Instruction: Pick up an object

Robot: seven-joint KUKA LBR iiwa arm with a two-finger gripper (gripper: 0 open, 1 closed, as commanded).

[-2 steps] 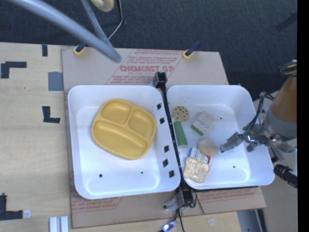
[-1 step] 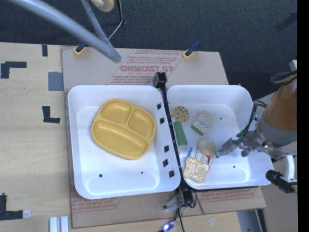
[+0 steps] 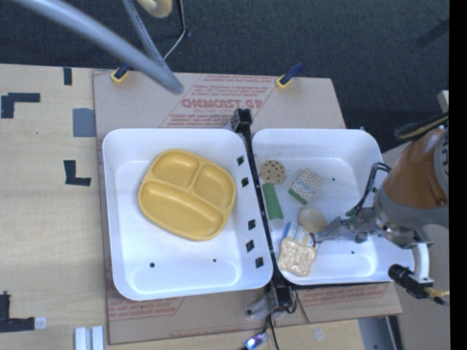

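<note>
Yellow plastic catches our eye first: a divided plate (image 3: pixel 188 193) lies slightly turned in the left bin (image 3: pixel 120 268), toward that bin's far half and well apart from everything else. In the right bin (image 3: pixel 365 148), several small things sit clustered near the divider (image 3: pixel 252 195) between the two bins. We see a round speckled cookie-like disc (image 3: pixel 272 170) near the far left corner of that bin, a green stick (image 3: pixel 273 201) just beside the divider below it, and a small patterned square packet (image 3: pixel 306 184) toward the middle. Closer to the near edge lie a pale round object (image 3: pixel 311 219), a small blue-and-white item (image 3: pixel 296 234) and a beige textured slab (image 3: pixel 296 257), the slab touching the bin's near rim. The arm's orange band (image 3: pixel 412 177) shows at the bench's right edge, and the pincer (image 3: pixel 330 230) reaches low into the right bin, its tip just beside the pale round object. We cannot tell how the pincer stands, and we see nothing clearly between its tips.
</note>
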